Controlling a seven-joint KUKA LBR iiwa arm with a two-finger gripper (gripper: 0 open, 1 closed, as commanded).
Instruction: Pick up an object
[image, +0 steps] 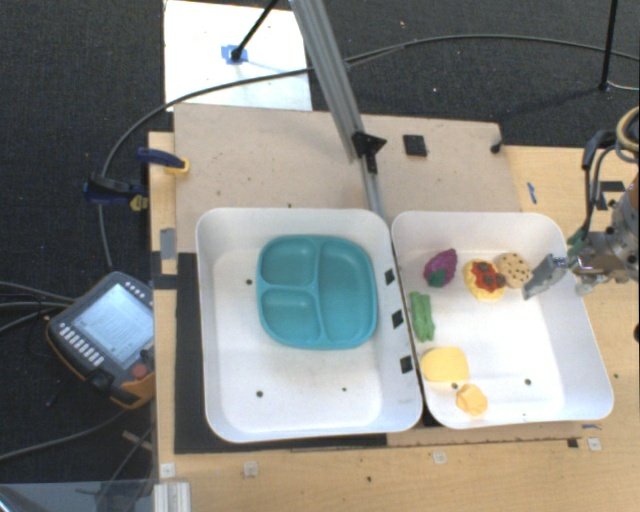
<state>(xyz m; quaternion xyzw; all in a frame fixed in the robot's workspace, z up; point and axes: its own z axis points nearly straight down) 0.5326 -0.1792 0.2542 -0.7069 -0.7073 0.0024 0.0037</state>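
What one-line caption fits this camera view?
End effector poised over the right bin near a cookie; teal divided plate in the left bin.

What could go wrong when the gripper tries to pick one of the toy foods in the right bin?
The gripper sits just beside the waffle-like piece, which touches the red and yellow piece; closing there might catch both or push one away. It is also near the right bin far wall, so the fingers could strike the rim. The pieces are small and may slip.
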